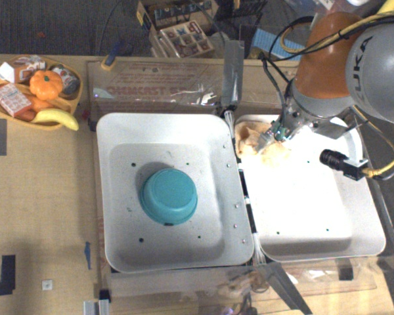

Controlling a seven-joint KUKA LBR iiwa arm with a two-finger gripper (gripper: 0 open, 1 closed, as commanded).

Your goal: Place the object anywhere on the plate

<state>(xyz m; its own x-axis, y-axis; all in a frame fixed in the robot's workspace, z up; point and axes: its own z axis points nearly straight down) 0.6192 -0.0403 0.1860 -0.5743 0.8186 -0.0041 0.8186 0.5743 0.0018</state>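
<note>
1. Near side: 2 white bins on the counter, left bin and right bin touching edge to edge.
2. Teal plate sits upside-down-looking, roughly centre of the left bin, nothing on it.
3. Right bin's far-left corner: pale tan object, crumpled shape, lying against the bin wall.
4. Gripper is down just beside that object, at its right edge; contact unclear, can't tell if it's spread or pinching.
5. Grey arm with orange band comes in from right.
6. Far left: toy-food basket.
</note>
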